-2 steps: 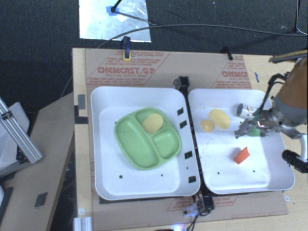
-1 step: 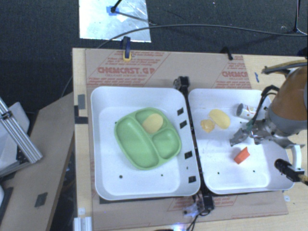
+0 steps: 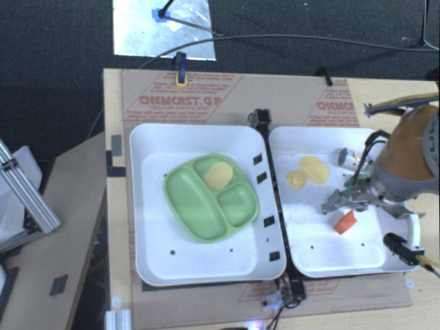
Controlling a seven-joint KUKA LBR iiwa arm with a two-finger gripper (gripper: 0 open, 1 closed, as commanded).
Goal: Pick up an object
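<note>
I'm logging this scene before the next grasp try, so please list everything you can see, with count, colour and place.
bins: two, white, shallow, side by side on the bench.
divided plate: one, green, in the left bin, near its middle.
yellow piece on plate: one, pale yellow, in the plate's upper compartment.
yellow pieces: two, yellow, one larger and one smaller, close together in the upper left of the right bin.
orange block: one, orange-red, in the right bin, just below the gripper.
small grey item: one, grey and white, near the right bin's upper edge; too small to identify.
clamp: one, blue and yellow, at the board's top edge.
arm: one, grey with orange band, reaching in from the right.
gripper: one, low over the right bin.
</note>
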